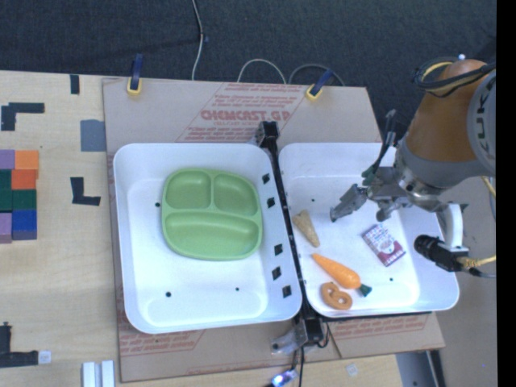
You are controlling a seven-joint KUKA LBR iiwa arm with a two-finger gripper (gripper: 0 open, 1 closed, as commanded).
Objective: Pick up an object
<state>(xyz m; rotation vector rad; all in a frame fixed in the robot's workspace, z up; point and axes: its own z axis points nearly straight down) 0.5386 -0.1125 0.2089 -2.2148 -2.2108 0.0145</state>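
My gripper (364, 208) hangs over the middle of the right bin (322, 164), fingers spread apart with nothing between them. A small packet with a red and white label (384, 243) lies just below and right of the fingers. An orange carrot (337, 271) rests near the bin's front, with an orange ring-shaped piece (336, 297) beside it. A pale cone-shaped object (306, 227) lies at the bin's left side, close to the divider.
A green sectioned plate (213, 214) sits in the left bin (141, 297). Black clips line the divider (280, 224) between the bins. Coloured blocks (18, 196) stand on the bench at the far left. The arm's orange band (447, 111) looms over the right bin's far right corner.
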